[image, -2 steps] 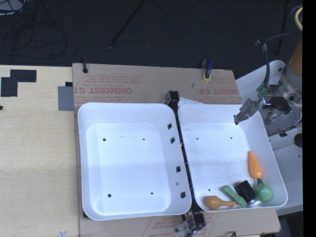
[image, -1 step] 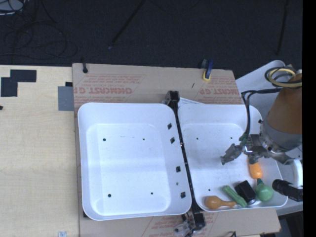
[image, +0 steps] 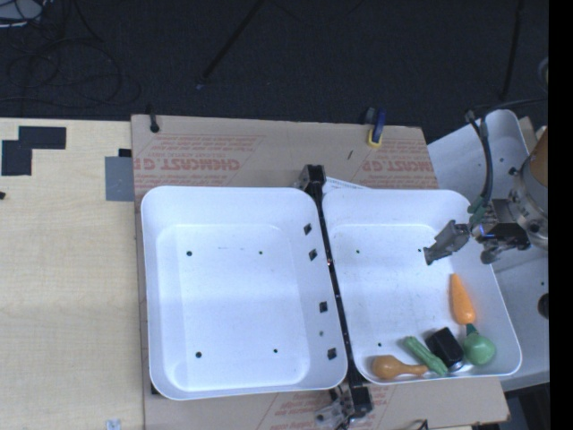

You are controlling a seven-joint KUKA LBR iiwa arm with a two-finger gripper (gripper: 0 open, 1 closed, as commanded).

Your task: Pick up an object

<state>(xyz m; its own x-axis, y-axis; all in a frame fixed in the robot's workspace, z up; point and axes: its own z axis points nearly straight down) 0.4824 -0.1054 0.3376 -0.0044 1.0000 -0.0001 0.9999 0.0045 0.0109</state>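
In the right bin [image: 385,240] several small objects lie along the near right corner: an orange carrot-shaped piece [image: 462,299], a green ball [image: 481,349], a black block [image: 445,348], a green stick [image: 423,355] and a yellow-orange pear-shaped toy [image: 394,366]. My gripper [image: 467,245] hangs over the bin's right rim, above and beyond the carrot. Its two dark fingers are spread apart, with nothing between them.
The left bin [image: 161,240] sits beside the right one, joined by a black clamp strip [image: 324,276]. Both rest on a cardboard sheet [image: 269,150] on the wooden bench. A yellow-and-blue clamp [image: 376,128] stands at the cardboard's far edge.
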